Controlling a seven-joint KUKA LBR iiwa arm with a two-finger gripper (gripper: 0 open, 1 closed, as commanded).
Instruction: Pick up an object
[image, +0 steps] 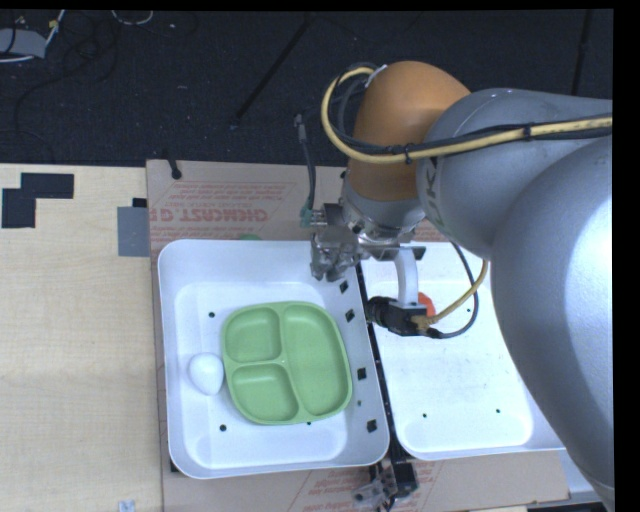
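Observation:
A light green three-compartment plate (285, 360) lies flat in the left bin (190, 275). A small white egg-shaped object (207, 373) rests just left of the plate, touching its edge. A small orange-red object (425, 300) peeks out in the right bin (480, 400), partly hidden by a black cable part. My gripper (335, 258) hangs over the back of the left bin near the divider between the bins, above and behind the plate. Nothing is visibly held in it.
The arm's large grey body (540, 250) and orange band (400, 120) cover the right bin's back and right side. A yellow cable (465, 300) loops over the right bin. Cardboard (230, 205) lies under the bins, on the wooden bench (70, 350).

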